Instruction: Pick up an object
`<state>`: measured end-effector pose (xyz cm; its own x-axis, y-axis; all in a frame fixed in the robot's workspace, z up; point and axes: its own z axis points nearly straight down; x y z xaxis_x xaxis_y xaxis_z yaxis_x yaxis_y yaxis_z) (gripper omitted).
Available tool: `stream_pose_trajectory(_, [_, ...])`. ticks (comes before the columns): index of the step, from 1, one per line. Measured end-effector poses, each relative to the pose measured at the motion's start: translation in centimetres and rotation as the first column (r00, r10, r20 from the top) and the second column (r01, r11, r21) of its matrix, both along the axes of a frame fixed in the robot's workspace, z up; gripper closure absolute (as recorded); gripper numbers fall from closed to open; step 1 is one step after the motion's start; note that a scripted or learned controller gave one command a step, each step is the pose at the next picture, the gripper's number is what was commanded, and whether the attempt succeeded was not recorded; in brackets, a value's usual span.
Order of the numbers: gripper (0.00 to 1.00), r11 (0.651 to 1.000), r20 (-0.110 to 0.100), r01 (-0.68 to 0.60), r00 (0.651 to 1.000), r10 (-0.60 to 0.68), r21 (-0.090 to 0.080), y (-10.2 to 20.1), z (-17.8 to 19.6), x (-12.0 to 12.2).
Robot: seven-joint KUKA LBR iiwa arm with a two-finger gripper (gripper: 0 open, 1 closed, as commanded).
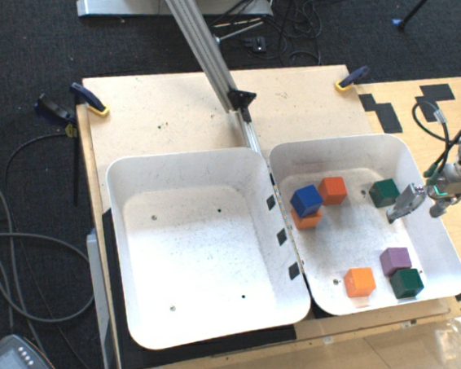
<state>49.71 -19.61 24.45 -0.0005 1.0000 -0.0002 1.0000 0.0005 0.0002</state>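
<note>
- Step in hand, by judgement: approach. Nothing is lifted; every block lies on the floor of the right bin, and the gripper sits at that bin's right rim.
- Gripper: two fingers visible, one reaching left over the rim towards the bin floor, the other further right, with a clear gap between. They read as parted, with nothing held between them.
- Arm: enters from the right edge of the camera view, low over the bench; only the wrist and cabling are seen, the wrist roughly level with the middle of the right bin.
- Nearest candidate: dark green block, near the right wall, just left of the leading finger, apart from it.
- Other candidates, right bin: blue block stacked on or against an orange block; a second orange block just beside; purple block touching a second green block at the near right corner; a third orange block near the front wall.
- Left bin: white, speckled floor.
- Next move, by judgement: carry the fingers left over the nearest green block, straddle it, descend, close. Its closeness to the wall leaves little room for the outer finger.
</note>
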Motion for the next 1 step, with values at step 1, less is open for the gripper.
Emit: stream_pose_trajectory(1, [0.00, 1.000, -0.005, 0.002, 1.000, -0.002, 0.001, -0.04, -4.42, -0.51])
